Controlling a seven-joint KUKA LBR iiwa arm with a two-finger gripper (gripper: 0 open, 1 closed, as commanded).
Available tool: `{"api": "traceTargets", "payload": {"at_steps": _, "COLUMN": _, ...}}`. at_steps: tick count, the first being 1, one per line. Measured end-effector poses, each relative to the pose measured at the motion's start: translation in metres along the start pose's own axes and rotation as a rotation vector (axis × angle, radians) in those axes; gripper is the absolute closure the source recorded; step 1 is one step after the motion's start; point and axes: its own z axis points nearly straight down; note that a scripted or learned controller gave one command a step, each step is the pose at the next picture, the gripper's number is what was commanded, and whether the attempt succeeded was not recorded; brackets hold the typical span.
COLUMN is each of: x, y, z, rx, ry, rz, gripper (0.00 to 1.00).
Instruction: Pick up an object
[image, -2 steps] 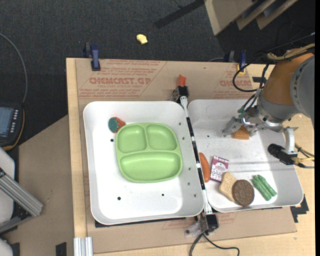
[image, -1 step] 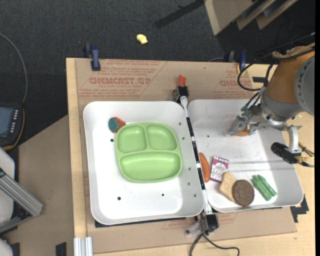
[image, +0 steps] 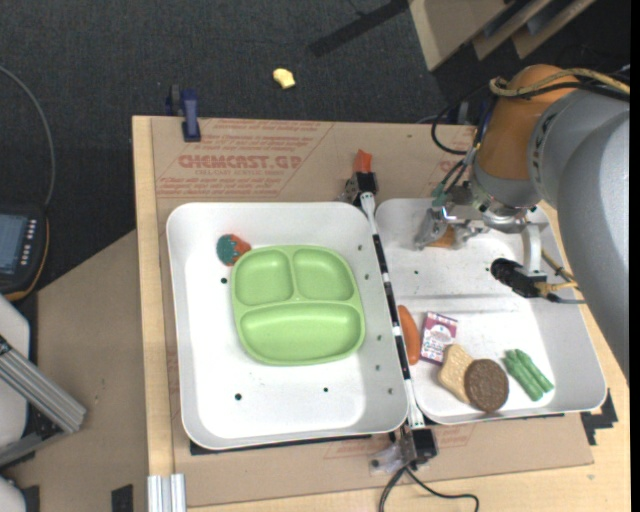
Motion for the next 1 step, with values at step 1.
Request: {"api": "traceTargets", "payload": {"at_steps": 1, "x": 0.0712, "y": -0.0541, "z": -0.1069, "rx": -0.009, "ry": 0.005, "rz": -0.002, "gripper": 1.00}}
